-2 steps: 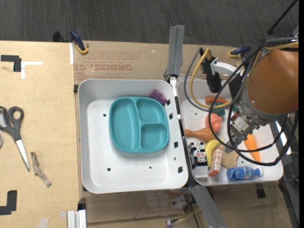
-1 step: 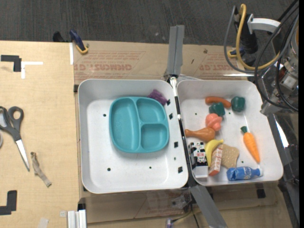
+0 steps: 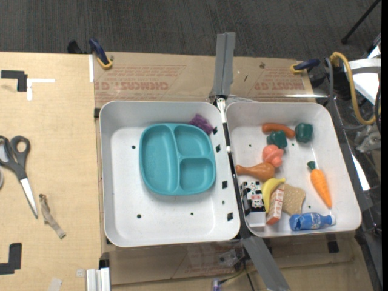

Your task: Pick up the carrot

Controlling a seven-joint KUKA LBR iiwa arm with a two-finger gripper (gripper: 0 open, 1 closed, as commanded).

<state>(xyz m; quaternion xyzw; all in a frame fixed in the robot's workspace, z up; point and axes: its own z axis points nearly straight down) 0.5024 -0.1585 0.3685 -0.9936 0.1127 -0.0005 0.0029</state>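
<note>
The carrot [image 3: 320, 187] lies in the right bin [image 3: 339, 162], close to its right wall. It is orange with a small green top that points to the back of the bin. Its tip points toward the bin's front, just above a blue bottle [image 3: 311, 221]. Nothing touches or covers it, and a strip of white bin floor separates it from the bread slice [image 3: 294, 199] on its left.
The right bin also holds a banana [image 3: 271, 188], a chicken drumstick [image 3: 256, 170], a peach [image 3: 273, 155], a green pepper [image 3: 304, 132], a sausage [image 3: 276, 128] and small cartons [image 3: 253, 197]. The left bin [image 3: 118, 180] holds a teal divided plate [image 3: 178, 159] and a purple item [image 3: 202, 123]. Scissors [image 3: 18, 165] lie on the bench at the left.
</note>
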